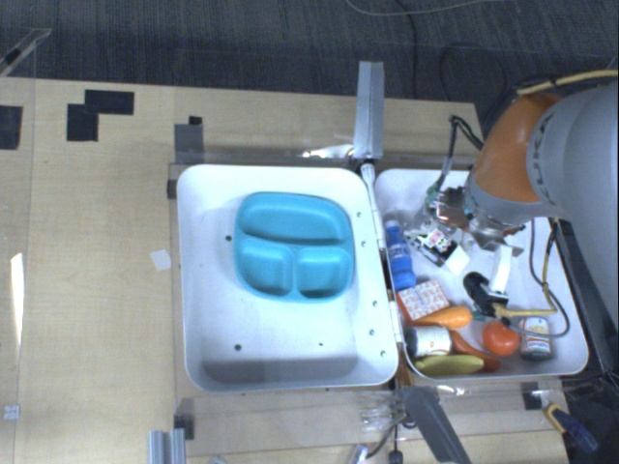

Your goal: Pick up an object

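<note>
Arm is down over the right bin, gripper low among the clutter near the blue bottle; open or closed, can't tell; nothing visibly lifted yet, so the pick remains undone.

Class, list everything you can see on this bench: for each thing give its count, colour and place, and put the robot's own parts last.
White bins: 2, white, side by side; left bin, right bin.
Divided tray: 1, light blue, middle of left bin.
Bottle: 1, blue, right bin by the shared wall.
Patterned card: 1, red and white, right bin, below the bottle.
Carrot: 1, orange, right bin.
Tomato: 1, red, right bin, near edge.
Banana: 1, yellow, right bin, near edge.
Small can: 1, silvery, right bin, near right corner.
Cable: 1, thin, on dark floor beyond bench.
Arm: 1, grey with orange band, over right bin.
Gripper: 1, low over right bin's clutter.
</note>
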